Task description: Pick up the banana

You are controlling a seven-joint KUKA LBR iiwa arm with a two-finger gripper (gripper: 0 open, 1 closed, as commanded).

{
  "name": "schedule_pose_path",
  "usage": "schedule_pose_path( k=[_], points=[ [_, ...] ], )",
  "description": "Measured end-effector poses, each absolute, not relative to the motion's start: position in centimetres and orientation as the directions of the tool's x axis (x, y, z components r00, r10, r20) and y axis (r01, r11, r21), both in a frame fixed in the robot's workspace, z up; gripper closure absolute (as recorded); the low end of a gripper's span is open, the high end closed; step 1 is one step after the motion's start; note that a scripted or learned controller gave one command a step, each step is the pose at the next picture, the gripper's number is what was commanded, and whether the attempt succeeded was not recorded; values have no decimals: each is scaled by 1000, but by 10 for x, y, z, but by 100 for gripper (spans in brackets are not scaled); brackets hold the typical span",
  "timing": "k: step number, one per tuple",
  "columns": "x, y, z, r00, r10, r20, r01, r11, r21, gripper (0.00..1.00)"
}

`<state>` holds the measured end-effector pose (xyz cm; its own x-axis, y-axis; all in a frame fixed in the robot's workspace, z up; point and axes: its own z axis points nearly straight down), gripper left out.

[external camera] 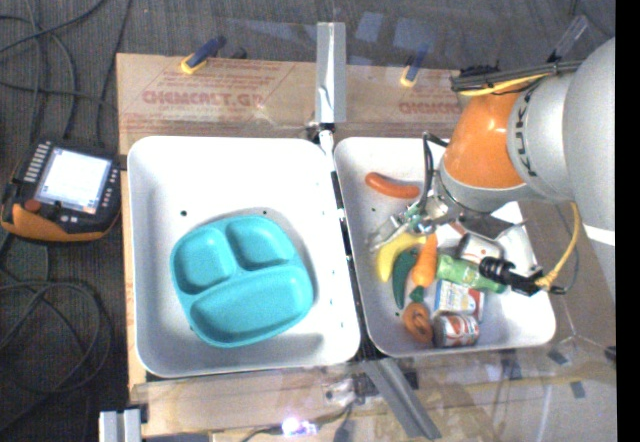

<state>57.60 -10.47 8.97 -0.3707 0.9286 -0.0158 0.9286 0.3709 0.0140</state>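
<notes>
The banana is yellow and lies in the left part of the right bin, curving down from the centre. My gripper hangs low over the bin, right at the banana's upper end, under the arm's orange band. The wrist hides the spot where gripper and banana meet. I cannot tell whether it touches the fruit.
Crowded against the banana are an orange carrot, a dark green vegetable, a green bottle and a can. A sausage lies at the bin's back. The left bin holds a teal divided plate.
</notes>
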Motion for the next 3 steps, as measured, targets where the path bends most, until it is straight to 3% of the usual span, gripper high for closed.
schedule_pose_path(
  k=[1,2,3],
  points=[
    [578,-104,98,-369,929,-13,929,369,16,100],
    [577,-104,96,-369,929,-12,929,370,14,0],
    [564,-103,90,-225,974,-7,974,225,21,0]
  ],
)
